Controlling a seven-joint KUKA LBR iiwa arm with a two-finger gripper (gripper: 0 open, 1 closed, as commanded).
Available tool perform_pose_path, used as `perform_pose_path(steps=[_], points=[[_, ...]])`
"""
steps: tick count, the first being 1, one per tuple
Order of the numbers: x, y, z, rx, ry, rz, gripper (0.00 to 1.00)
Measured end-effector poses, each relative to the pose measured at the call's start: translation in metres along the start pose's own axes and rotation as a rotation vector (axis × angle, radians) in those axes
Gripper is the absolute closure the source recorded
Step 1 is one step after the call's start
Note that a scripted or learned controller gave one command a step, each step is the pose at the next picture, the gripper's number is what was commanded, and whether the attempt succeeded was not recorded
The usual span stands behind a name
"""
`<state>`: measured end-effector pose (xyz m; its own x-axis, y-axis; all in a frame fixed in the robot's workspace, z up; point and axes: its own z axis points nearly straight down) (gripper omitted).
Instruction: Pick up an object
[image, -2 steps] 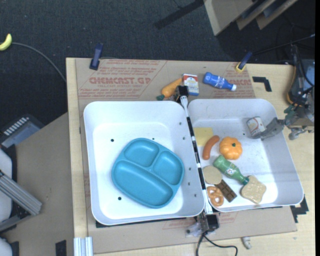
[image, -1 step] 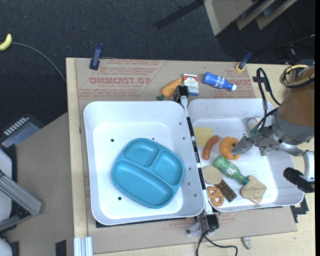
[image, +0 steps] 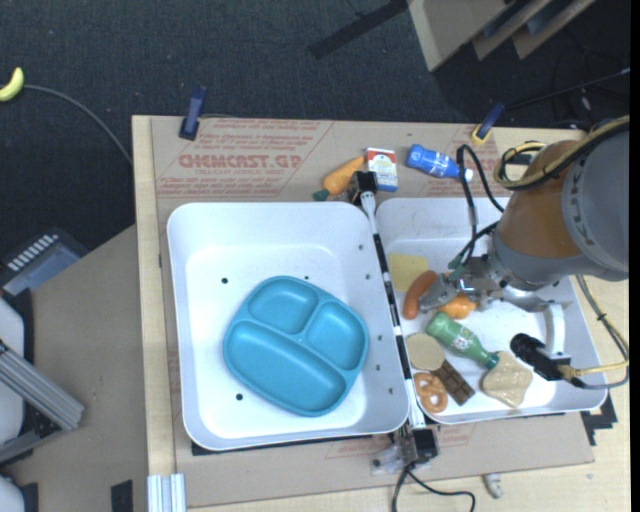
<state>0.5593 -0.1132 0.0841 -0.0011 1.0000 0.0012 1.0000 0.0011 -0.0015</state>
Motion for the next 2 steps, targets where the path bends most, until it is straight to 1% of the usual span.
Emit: perform_pose_path(steps=[1, 2], points=[[0.000, 0.000, -0.010, -0.002, -0.001, 0.001, 1.00], [0.051, -0.004, -0.149, -0.005, -0.001, 0.000, 1.00]])
